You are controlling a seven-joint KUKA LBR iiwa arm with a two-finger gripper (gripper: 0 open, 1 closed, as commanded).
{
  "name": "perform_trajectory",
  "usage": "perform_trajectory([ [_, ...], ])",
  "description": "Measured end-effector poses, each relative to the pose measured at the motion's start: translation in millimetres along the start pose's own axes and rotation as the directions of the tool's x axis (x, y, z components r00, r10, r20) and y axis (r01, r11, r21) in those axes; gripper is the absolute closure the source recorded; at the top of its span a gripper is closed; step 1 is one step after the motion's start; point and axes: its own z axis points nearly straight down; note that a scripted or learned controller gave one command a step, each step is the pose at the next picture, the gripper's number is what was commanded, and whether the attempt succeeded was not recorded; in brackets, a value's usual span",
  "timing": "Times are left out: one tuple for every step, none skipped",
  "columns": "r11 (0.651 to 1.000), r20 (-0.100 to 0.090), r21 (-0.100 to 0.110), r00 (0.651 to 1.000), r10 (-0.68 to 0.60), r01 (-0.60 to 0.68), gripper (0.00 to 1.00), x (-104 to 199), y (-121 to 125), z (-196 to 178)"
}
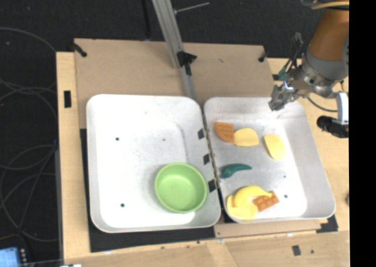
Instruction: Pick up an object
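Bins on the bench: we see two shallow white trays side by side, the left bin (117,119) and the right bin (311,160). The arm (329,37) enters from the right, and its gripper (277,104) hangs over the far rim of the right bin. We cannot tell how its jaws stand, since they are too small and blurred here; nothing is seen between them, and we see it touching none of the objects.

In the right bin we note an orange piece (224,131) touching a pale yellow piece (246,137), the pair lying in a row across the bin. A second yellow piece (274,146) lies just beside them to the right, its long axis running roughly from far to near. A dark green curved object (234,169) lies near the bin's left wall, its long axis across the bin with the thin end pointing right. At the near edge a larger yellow object (244,201) carries a small orange block (265,202).

A green bowl (181,187) sits upright in the left bin's near right corner.
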Motion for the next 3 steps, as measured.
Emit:
perform_trajectory([
  [1.0,-0.001,0.004,1.0,-0.001,0.001,1.0,-1,1,-21],
  [1.0,-0.002,0.008,1.0,-0.001,0.001,1.0,47,-3,-12],
  [1.0,-0.002,0.009,1.0,-0.001,0.001,1.0,97,-5,-4],
])
